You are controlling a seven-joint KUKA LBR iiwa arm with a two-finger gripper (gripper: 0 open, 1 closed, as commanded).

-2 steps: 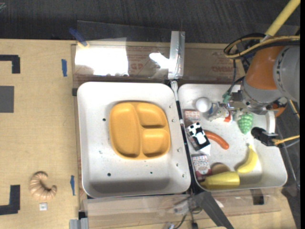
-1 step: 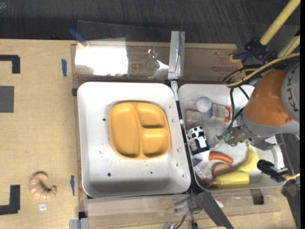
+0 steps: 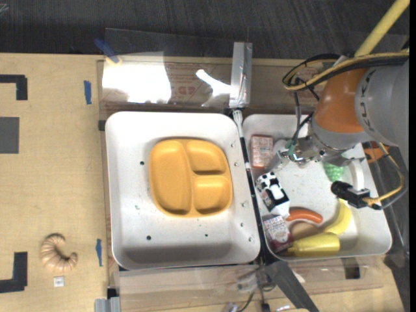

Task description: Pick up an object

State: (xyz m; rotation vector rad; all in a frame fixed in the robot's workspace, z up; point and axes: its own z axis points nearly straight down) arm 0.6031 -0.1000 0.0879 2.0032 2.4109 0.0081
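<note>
My gripper (image 3: 294, 155) hangs over the upper middle of the right bin (image 3: 377, 229), below the orange band of the arm. Just left of it lies a pinkish wrapped packet (image 3: 262, 149). A black-and-white toy (image 3: 273, 190) lies below the gripper near the bin's left wall. Further toward the front are a hot dog (image 3: 304, 218), a yellow banana (image 3: 326, 238) and a small dark red packet (image 3: 275, 230). A green item (image 3: 335, 172) lies to the right of the gripper, partly under the arm. I see nothing held.
The left bin (image 3: 123, 174) holds a yellow divided plate (image 3: 190, 176). A croissant-like toy (image 3: 58, 252) lies on the cardboard bench at the lower left. A black connector with cables (image 3: 351, 192) hangs off the arm above the banana. A taped metal divider (image 3: 240, 77) stands behind the bins.
</note>
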